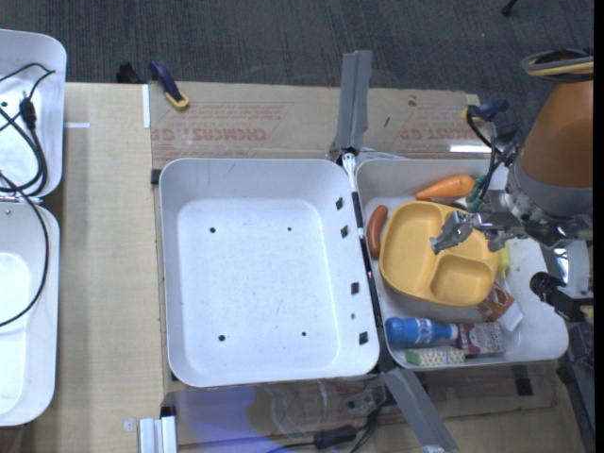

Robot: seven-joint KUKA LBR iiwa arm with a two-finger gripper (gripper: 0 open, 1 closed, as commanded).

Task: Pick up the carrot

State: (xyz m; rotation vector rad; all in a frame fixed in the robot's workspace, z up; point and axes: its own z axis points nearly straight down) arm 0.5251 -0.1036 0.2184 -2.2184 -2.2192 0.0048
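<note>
The carrot (445, 188) is orange and tapered. It lies near the far wall of the right bin (543, 347), just beyond the rim of a yellow divided plate (423, 253). My gripper (454, 233) hangs over the plate's middle divider, a little nearer the camera than the carrot and apart from it. The grey arm with its orange band comes in from the right and hides the bin's far right corner. Nothing shows in the gripper.
A reddish sausage (377, 229) lies left of the plate by the bin wall. A blue-capped bottle (425, 331) and a small packet (486, 336) lie along the near wall. A brown item (497, 302) sits by the plate's corner. The left bin (175, 281) adjoins.
</note>
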